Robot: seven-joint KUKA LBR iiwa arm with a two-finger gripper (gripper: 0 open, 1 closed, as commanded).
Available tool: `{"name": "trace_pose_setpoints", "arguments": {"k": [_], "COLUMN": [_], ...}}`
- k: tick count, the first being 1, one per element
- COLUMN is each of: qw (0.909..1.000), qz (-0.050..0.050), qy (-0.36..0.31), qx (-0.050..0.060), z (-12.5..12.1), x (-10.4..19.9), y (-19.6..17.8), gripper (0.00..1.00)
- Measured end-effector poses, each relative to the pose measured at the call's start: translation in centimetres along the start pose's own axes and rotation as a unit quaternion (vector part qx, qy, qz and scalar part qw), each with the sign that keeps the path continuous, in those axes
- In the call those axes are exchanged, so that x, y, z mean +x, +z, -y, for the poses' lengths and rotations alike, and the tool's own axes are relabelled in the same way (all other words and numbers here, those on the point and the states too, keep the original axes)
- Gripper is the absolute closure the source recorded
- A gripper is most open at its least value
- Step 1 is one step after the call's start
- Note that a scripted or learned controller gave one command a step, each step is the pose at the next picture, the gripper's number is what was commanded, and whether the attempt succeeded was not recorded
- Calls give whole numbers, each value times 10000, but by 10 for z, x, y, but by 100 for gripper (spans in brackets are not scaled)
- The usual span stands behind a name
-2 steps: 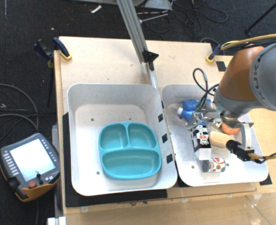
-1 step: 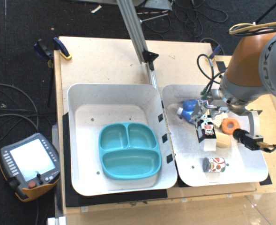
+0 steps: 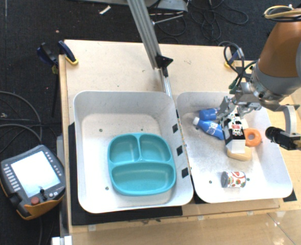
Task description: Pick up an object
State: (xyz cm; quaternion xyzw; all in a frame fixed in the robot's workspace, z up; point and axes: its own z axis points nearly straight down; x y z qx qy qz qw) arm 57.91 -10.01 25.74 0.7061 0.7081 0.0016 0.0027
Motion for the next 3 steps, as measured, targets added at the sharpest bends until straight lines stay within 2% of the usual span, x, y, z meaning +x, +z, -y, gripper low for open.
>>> {"name": "trace_pose_setpoints", "arguments": {"k": [1,3], "qw": [10000,10000], "qz": [-17,-15], "qy": [-25,-28], "qx": [24,46], "z": [1,7], "x": [51,151], "y": [-6,24], "gripper": [100,100]}}
